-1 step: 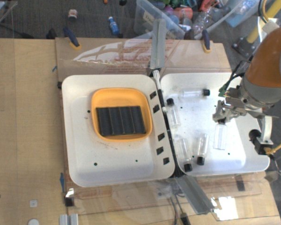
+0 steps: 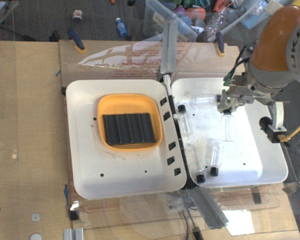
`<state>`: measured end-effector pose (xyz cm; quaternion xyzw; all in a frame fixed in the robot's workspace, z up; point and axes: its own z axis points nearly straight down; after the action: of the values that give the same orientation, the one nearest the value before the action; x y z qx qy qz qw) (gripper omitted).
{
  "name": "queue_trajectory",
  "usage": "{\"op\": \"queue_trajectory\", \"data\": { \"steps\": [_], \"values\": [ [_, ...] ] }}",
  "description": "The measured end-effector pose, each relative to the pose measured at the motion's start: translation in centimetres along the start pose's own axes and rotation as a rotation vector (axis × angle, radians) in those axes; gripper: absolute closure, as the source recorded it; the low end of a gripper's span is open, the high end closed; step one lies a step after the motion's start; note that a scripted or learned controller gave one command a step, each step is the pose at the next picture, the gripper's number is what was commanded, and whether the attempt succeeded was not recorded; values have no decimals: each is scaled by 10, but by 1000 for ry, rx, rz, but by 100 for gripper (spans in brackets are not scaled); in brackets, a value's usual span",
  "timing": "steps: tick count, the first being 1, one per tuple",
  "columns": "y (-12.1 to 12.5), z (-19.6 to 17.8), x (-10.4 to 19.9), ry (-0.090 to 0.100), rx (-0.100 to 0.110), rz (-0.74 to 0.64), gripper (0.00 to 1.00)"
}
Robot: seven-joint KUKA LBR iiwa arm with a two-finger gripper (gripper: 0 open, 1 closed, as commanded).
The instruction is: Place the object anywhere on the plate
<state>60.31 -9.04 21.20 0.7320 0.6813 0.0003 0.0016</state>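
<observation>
Over the table's right side the grey arm hangs above the right bin, its claw low near that bin's far edge, and I cannot tell how the claw is set. Clear tubes lie loose below it, none visibly held. To do this well, I'd seat one tube squarely first, then carry it across the divider to the orange plate in the left bin.

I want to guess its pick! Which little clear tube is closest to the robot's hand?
The tube lying just below the gripper. The other tubes lie farther left, nearer the divider.
</observation>
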Motion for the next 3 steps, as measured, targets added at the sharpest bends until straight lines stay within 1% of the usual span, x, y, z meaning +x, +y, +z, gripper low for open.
{"op": "queue_trajectory", "data": {
  "steps": [1, 2, 3],
  "values": [
    [47, -11, 36, 0, -1, -70, 100],
    [57, 0, 101, 1, -2, -168, 100],
    [57, -24, 112, 1, -4, -326, 100]
  ]
}}
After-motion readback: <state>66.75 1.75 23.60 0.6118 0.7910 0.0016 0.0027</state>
